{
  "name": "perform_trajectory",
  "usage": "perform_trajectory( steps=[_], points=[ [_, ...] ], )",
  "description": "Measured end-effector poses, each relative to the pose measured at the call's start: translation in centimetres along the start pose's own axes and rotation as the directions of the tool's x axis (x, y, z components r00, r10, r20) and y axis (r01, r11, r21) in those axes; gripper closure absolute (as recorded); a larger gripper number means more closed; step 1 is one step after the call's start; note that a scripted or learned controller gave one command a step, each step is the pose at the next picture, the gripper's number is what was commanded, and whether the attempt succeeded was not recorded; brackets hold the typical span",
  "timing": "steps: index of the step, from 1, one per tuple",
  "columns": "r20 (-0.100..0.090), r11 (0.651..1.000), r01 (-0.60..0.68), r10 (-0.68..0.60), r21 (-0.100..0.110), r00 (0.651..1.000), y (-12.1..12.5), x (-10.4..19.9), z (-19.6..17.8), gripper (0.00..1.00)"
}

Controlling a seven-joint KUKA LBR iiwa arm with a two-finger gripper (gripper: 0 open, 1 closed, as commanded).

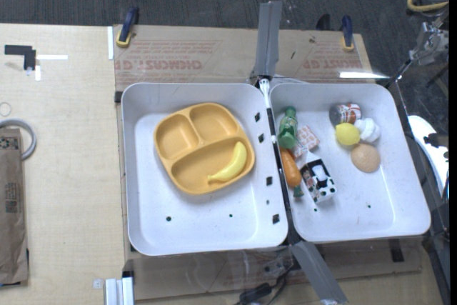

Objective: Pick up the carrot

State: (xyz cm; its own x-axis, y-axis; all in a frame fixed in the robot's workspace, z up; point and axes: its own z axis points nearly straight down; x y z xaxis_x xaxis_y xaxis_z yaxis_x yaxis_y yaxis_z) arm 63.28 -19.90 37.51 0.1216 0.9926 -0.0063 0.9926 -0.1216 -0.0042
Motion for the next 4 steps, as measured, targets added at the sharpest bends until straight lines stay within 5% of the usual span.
perform_trajectory(
  steps=[1, 2, 3, 4],
  points=[
    [-0.004, 0.989, 0.151, -0.151, -0.004, 0.989, 2.1, 4.9, 10.4, 1.0],
    [-0.004, 0.989, 0.15, -0.15, -0.004, 0.989, -1.5, 6.1, 6.4, 1.0],
    [-0.003, 0.97, 0.242, -0.242, -0.004, 0.97, 0.9, 14.4, 12.0, 1.0],
    [-0.003, 0.97, 0.241, -0.241, -0.004, 0.97, 0.9, 14.4, 12.0, 0.0]
  ],
)
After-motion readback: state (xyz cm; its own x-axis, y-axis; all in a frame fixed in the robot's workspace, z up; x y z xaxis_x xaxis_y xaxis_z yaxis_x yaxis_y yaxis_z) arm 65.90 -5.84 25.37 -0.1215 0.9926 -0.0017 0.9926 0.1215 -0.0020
